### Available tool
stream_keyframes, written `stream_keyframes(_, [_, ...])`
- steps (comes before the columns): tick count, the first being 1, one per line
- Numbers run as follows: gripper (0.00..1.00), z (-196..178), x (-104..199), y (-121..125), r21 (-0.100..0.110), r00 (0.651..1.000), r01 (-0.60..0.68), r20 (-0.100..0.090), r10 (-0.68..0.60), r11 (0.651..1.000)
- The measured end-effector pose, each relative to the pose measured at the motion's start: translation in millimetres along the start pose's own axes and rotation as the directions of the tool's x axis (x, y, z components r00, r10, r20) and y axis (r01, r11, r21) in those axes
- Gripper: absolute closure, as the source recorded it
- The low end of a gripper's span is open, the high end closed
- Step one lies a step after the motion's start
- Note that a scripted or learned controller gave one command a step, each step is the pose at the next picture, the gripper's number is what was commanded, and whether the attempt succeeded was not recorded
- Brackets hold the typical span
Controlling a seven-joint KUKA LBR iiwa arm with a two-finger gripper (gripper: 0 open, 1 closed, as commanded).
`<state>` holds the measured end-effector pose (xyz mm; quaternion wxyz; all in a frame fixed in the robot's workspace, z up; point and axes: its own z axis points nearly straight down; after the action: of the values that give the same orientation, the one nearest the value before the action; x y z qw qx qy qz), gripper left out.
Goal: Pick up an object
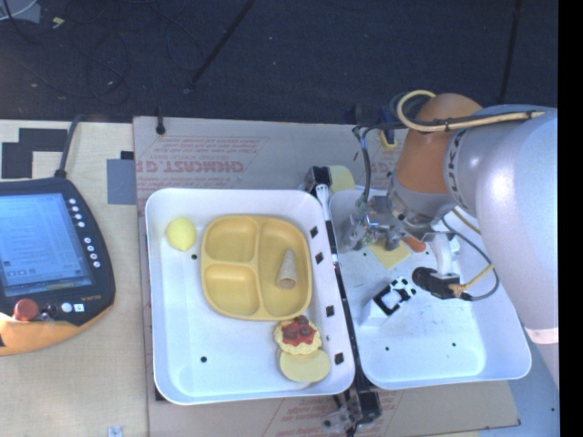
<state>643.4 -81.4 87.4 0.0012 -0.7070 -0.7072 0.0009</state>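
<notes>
Pale yellow flat square object (392, 253) lies in the right white bin (455, 358), near its far left part, directly under the gripper (378, 230) (partly covered by it, so its full outline is hidden). Whether the jaws are open or closed cannot be told. Nearby sits a small black-and-white patterned block (393, 296). In the left white bin (173, 353) rest a yellow divided plastic tray (241, 271) holding a tan cone (288, 268), a yellow ball (181, 234) and a red-topped yellow toy pastry (299, 338).
</notes>
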Motion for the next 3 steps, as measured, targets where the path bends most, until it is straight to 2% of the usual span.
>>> stream_keyframes(1, [0.0, -0.3, -13.9, 0.2, -0.001, 1.0, -0.001, 0.001, 0.001, 1.0])
stream_keyframes(3, [0.0, 0.0, -2.9, -0.1, 0.0, 1.0, 0.001, 0.001, -0.001, 1.0])
